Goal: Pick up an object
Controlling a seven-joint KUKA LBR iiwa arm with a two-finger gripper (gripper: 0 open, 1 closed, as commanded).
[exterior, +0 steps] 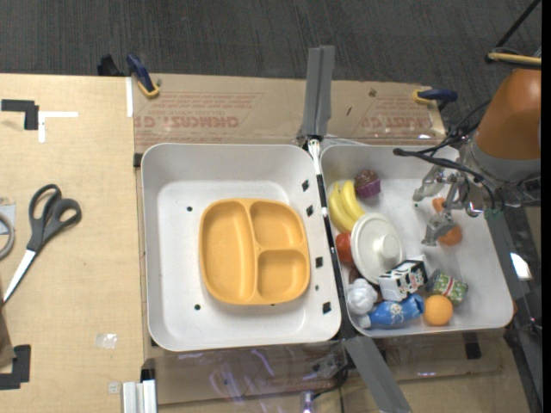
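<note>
The arm comes in from the right side of the camera view, its orange band [515, 114] sitting high at the right edge with the grey wrist below it. The gripper [441, 205] hangs beneath the wrist, pointing down and toward the left, with cables looping around it.

I see the objects crowded in the right bin [495, 312]. A yellow banana [343, 205] lies along its left wall, with a dark purple fruit [368, 183] just beside its top end. A white plate [376, 246] sits tilted below them, a red piece [344, 248] tucked at its left edge. Toward the front lie a black-and-white toy [404, 278], a white ball [361, 298], a blue bottle [392, 313], an orange [438, 310] and a green packet [449, 286]. A small orange piece [449, 235] lies apart by the right side.
</note>
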